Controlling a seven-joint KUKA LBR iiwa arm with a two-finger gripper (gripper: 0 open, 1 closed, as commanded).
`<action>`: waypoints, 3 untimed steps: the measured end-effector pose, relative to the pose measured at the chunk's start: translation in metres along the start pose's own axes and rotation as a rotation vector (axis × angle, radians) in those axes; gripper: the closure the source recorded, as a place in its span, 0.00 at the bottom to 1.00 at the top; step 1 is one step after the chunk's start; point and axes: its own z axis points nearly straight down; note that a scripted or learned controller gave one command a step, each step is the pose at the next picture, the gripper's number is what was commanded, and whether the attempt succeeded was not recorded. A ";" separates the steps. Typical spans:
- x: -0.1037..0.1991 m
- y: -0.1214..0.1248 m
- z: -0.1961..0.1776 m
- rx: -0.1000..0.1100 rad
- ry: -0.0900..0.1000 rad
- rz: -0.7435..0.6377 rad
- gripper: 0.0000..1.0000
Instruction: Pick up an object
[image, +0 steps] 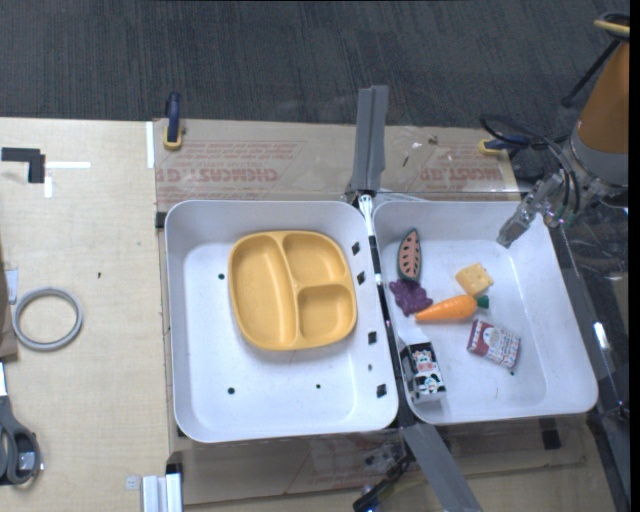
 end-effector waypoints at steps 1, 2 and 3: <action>0.021 0.009 0.126 -0.001 0.003 -0.293 1.00; 0.017 -0.032 0.126 0.000 0.002 -0.225 1.00; 0.017 -0.032 0.126 0.000 0.002 -0.225 0.00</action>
